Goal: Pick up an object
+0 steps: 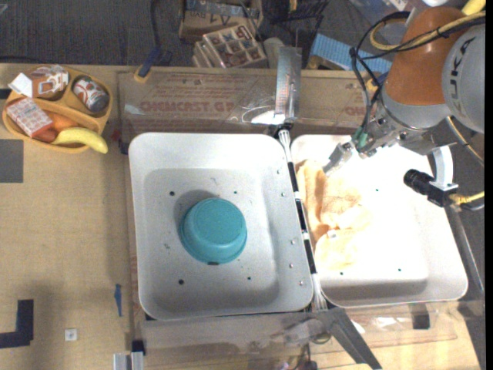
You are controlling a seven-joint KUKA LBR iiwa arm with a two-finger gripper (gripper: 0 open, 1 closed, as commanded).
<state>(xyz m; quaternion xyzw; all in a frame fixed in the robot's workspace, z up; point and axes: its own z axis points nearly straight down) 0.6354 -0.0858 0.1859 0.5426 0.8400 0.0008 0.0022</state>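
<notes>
Both white bins (154,168) look like smooth moulded plastic with a faint sheen, and the teal bowl (214,230) in the left one is matt plastic too. The pale cloth (331,214) in the right bin is soft and crumpled — thin, slightly translucent fabric. The tabletop (62,245) reads as matt, cork-like board, and the arm's orange band (424,60) is glossy.

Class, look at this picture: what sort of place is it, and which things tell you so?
Probably a robotics lab bench for picking tests: a robot arm reaches over two white bins, one holding a teal bowl, with loose cables behind.
</notes>
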